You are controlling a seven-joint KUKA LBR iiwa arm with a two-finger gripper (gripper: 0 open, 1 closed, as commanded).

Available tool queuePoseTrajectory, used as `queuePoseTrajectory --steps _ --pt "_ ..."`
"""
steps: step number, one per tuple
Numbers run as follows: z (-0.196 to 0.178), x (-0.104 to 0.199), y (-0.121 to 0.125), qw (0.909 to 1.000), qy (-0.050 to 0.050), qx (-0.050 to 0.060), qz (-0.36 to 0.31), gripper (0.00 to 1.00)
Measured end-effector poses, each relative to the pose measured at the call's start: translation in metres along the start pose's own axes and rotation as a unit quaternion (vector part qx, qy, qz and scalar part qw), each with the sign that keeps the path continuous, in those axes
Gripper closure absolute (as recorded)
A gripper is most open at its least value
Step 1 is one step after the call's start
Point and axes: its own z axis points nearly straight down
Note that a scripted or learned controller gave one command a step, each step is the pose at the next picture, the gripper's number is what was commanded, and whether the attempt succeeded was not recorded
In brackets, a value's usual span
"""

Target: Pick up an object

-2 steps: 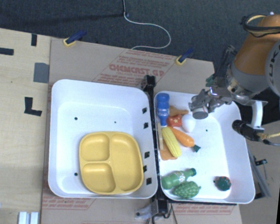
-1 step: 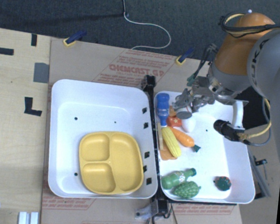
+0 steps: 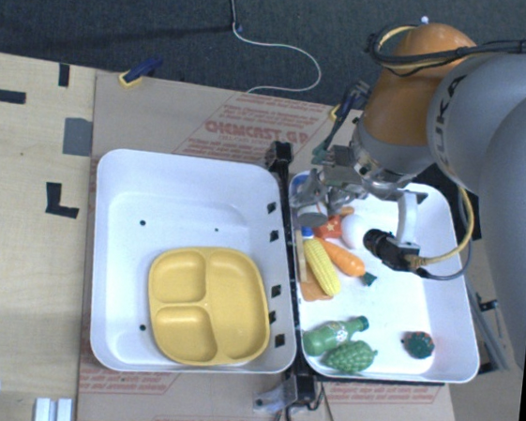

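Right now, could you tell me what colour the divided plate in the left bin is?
Pale yellow; the divided plate shows clearly in the camera view.

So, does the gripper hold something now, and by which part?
It cannot be told: the gripper hangs low over the corn and carrot, wrist covering it.

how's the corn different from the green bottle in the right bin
The corn is yellow and ridged; the bottle is green and smooth. The corn lies at the bin's left wall beside the carrot; the bottle lies nearer the front edge, against the green grapes. Both lie flat in the right bin.
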Motion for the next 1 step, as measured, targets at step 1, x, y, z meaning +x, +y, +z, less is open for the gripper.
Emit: queuePoseTrajectory --steps 1 --pt "-0.0013 0.0491 -0.0177 1.0000 0.000 0.000 0.000 1.00"
